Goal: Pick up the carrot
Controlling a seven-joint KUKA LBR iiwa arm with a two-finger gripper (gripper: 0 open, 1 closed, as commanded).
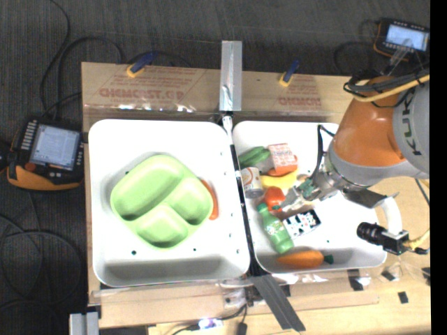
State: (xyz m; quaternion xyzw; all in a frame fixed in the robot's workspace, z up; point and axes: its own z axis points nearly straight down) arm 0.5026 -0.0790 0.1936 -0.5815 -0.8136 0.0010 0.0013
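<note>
Your arm reaches into the right bin (349, 257), the tool (297, 195) low over the clutter — whether it is wide or narrow, you cannot tell. The carrot (302, 259) lies at the bin's near edge, beside the green bottle (276, 230).

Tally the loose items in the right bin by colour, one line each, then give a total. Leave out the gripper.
Green: 2, the bottle and a rounded item at the top.
Orange: 2, the carrot and a piece mid-bin.
Red or pink: 2, a box and a small item.
Silver: 1, a can.
Black and white: 1, a card.
Total: 8
</note>
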